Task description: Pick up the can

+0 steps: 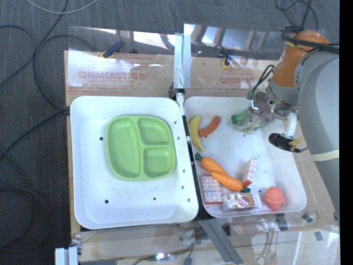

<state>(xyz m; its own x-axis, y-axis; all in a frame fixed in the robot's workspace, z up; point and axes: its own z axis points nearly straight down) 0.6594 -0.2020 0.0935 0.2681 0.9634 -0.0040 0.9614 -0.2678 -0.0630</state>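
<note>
The gripper (255,116), its open-or-closed state impossible to tell, sits over a pale can (249,123) beside a green item (239,116), risking a wrong grab.

The grey arm with its orange band (309,76) runs off the right edge, its two-finger gripper (258,115) covers most of a small pale, green-ended object (242,117) too blurred to identify, and the fingers themselves are indistinct.

Dark grey carpet (83,15) covers the floor, crossed by thin black and white cables (38,59). The surface (127,73) under the 2 bins is printed cardboard, brightly lit.
</note>
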